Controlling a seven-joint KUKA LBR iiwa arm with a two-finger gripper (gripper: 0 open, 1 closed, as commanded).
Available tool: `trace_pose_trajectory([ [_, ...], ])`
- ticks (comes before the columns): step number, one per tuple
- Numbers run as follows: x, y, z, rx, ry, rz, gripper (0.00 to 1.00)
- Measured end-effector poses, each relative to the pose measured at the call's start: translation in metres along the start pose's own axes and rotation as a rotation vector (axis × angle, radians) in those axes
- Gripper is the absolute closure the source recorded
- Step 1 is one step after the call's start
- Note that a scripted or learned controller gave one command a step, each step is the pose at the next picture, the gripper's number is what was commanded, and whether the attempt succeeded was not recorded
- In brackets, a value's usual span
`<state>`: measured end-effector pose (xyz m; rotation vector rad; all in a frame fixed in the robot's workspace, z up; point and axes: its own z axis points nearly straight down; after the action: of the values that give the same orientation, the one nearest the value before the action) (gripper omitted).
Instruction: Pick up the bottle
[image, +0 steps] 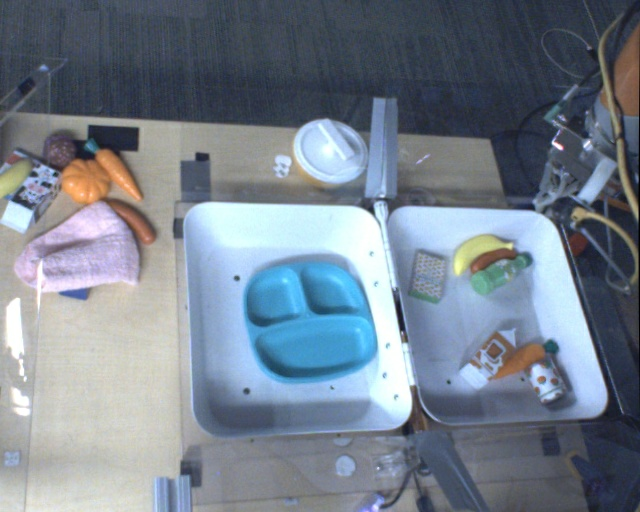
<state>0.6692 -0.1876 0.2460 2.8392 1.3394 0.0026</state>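
A pale wooden tabletop (110, 380) stands on dark grey carpet and carries two shallow white bins side by side. The left bin (215, 330) holds a blue divided plate (310, 318) lying flat near its middle. The right bin (440, 390) holds the green bottle (499, 273) on its side toward the far edge, touching a yellow banana (480, 247) and a small reddish piece between them. A speckled grey sponge (429, 275) lies just left of those. Nearer the front sit a small printed carton (490, 356), a toy carrot (522, 359) touching it, and a small white-and-brown figure (546, 382).

Behind the bins a round white lidded container (331, 152) rests on the tabletop. At the far left lie a folded pink cloth (80, 250), a small orange pumpkin (84, 181), another carrot (120, 172) and a sausage (133, 220).

The arm's jaws (562, 190) hang at the upper right among cables, above the right bin's far corner and apart from the bottle; how wide they stand I cannot tell, and nothing is seen between them.
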Motion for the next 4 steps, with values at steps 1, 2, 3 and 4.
trace_pose_trajectory([
  [1, -0.007, -0.015, -0.019, 0.0, 0.0, -0.039, 1.0],
  [2, 0.01, -0.012, -0.014, 0.0, 0.001, 0.009, 1.0],
  [3, 0.009, -0.025, -0.025, 0.0, 0.001, 0.028, 1.0],
  [4, 0.009, -0.025, -0.024, 0.001, 0.0, 0.028, 0.0],
])
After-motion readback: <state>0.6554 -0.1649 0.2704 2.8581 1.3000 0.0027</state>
